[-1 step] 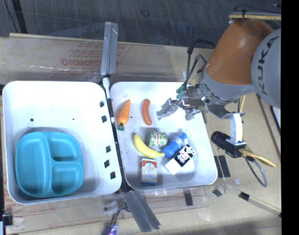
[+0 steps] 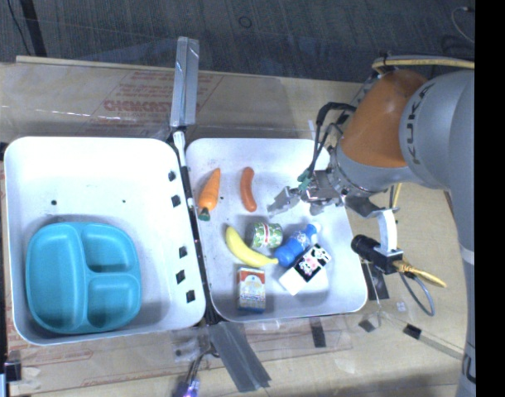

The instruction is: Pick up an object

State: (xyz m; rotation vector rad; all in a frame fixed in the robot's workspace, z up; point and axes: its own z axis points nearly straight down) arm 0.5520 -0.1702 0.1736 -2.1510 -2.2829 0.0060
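Hovering with fingers apart, hand (image 2: 290, 200) just above the green can (image 2: 266, 236), right of the sausage (image 2: 247, 188).

place: robotics lab | evidence: KUKA arm (image 2: 418, 122), cardboard-topped bench (image 2: 236, 98), two white bins (image 2: 87, 151)

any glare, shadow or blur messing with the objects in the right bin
Camera view: lighting is even and the white right bin shows no strong glare; the banana and carrot look sharp with faint shadows; the gripper is soft and small, its detail hard to read.
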